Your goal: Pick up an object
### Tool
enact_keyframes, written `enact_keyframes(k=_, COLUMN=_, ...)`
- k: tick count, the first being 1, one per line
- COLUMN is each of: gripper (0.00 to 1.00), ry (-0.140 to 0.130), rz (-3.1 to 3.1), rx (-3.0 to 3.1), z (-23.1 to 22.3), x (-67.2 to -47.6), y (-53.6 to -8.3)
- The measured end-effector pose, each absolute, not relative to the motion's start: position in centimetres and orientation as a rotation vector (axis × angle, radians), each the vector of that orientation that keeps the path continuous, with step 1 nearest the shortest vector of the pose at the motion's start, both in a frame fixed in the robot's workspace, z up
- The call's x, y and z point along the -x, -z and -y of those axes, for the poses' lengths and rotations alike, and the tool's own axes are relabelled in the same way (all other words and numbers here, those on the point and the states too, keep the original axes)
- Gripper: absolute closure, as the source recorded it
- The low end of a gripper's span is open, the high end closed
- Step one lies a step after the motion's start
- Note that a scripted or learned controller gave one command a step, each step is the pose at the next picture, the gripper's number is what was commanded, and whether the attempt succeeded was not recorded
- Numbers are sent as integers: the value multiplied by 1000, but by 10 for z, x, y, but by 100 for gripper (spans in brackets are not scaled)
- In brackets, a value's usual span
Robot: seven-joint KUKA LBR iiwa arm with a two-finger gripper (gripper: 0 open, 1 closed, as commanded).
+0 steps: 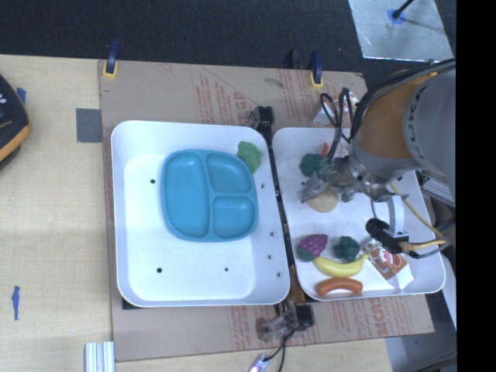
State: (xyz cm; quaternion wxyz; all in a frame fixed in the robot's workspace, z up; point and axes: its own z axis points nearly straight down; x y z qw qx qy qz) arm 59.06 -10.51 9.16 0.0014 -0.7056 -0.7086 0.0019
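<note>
Two white bins sit side by side on the bench, and I reach into the right bin (434, 281) from its right edge. My gripper (324, 186) hangs over the bin's upper-left part, just above a pale, roundish object (323, 201) and beside a dark green toy (312, 163) – whether I am clenched or released on anything, I cannot tell from this angle. Along the near edge lie a yellow banana (339, 266), a red sausage (339, 287), a purple grape cluster (312, 246) and another dark green piece (346, 247). A small red-and-white packet (387, 263) rests toward the near right corner. The left bin (136, 285) carries a blue divided plate (208, 194) – a green leafy toy (249, 155) touches its far right corner.
</note>
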Motion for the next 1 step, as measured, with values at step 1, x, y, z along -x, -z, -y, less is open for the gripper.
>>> enact_keyframes(k=1, gripper=100, ry=-7, rz=2229, rx=2213, z=106, x=-592, y=-104)
